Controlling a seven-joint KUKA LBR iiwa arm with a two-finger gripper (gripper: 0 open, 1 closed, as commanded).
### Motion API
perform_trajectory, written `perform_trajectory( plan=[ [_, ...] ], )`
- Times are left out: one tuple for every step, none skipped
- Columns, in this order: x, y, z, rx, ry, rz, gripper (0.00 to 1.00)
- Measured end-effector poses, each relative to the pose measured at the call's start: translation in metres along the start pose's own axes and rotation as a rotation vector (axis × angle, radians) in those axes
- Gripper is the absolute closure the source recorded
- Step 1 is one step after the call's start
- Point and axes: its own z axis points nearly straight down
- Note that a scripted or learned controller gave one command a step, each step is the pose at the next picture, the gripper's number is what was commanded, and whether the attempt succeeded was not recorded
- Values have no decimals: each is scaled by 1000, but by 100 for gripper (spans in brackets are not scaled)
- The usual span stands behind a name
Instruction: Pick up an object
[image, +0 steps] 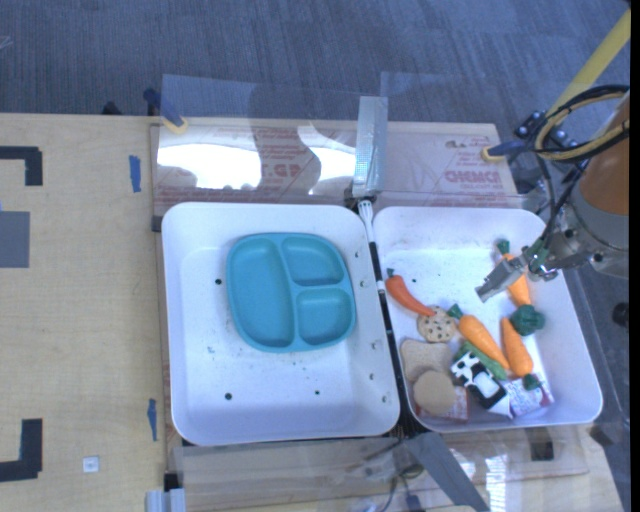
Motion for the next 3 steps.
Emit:
perform_trajectory(
  plan=[
    [4, -17, 147, 3, 3, -217, 0],
    [5, -14, 136, -3, 3, -216, 100],
    [35, 86, 51, 5, 6, 8, 100]
  ],
)
